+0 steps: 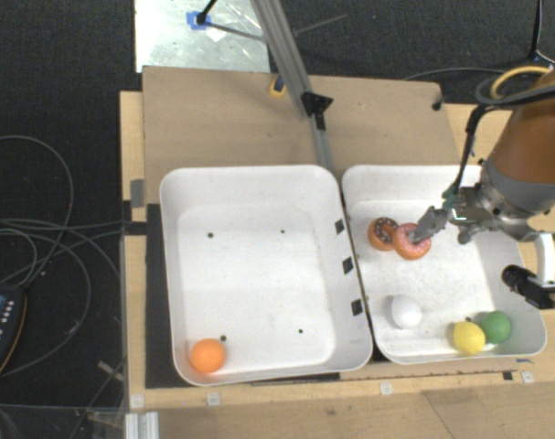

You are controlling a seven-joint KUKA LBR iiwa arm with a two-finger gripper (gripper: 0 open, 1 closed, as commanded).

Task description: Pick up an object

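where the pink ring-shaped doughnut toy (pixel 411 241) lies, in the upper half of the right-hand white plastic bin (pixel 368 186), the two-finger gripper (pixel 439 226) sits right at its upper right edge, one dark finger touching it. i cannot tell if the fingers are clenched or released. touching the pink doughnut's left side is a brown ring doughnut toy (pixel 382 233). below it rests a white ball (pixel 406 312), and further right of that a yellow lemon (pixel 469 337) touching a green ball (pixel 496 326). far left, an orange ball (pixel 208 356) lies in the left white bin (pixel 250 179).
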